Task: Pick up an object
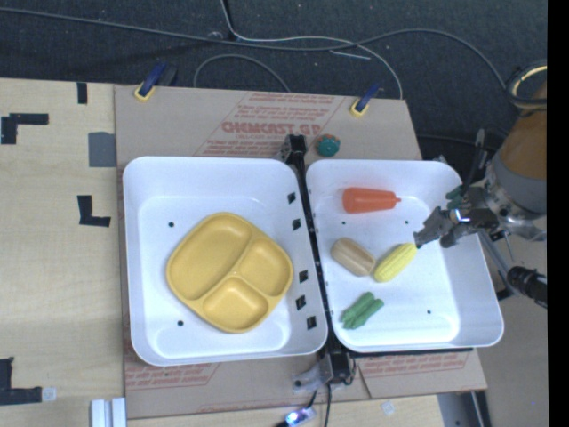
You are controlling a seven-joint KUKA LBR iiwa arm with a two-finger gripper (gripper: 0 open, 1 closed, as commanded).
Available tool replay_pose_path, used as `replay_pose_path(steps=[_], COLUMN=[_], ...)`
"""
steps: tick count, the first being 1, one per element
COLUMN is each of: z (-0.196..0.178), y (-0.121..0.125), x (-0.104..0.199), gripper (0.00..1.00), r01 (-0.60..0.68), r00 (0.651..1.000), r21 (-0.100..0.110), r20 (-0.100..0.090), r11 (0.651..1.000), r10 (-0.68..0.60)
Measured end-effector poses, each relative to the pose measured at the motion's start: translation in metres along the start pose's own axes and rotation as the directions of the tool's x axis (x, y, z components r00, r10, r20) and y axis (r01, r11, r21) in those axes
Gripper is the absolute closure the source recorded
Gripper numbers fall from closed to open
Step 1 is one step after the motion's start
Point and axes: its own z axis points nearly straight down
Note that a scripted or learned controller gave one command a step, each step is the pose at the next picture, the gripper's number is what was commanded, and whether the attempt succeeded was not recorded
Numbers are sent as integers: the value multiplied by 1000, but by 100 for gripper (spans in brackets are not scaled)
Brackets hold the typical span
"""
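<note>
The right bin (471, 327) holds an orange carrot (369, 200) near its back, a tan bread roll (353, 257) in the middle, a yellow corn cob (395, 261) just right of the roll, and a green pea pod (361, 310) toward the front. My gripper (433, 230) reaches in over the bin's right side and hangs low, just up and to the right of the corn cob's right end. Nothing shows in its grasp.
A yellow divided plate (229, 271) lies in the left bin (142, 238). The two bins meet at a black-clipped divider (307, 238). A small teal object (329, 145) sits on the cardboard behind the bins. Cables run across the dark floor at the back.
</note>
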Motion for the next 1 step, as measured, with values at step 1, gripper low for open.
replay_pose_path(steps=[1], z=[17], y=[8], x=[54], gripper=[100], r01=[4], r00=[1000], r21=[7], r20=[-3], r11=[1000], r10=[-4])
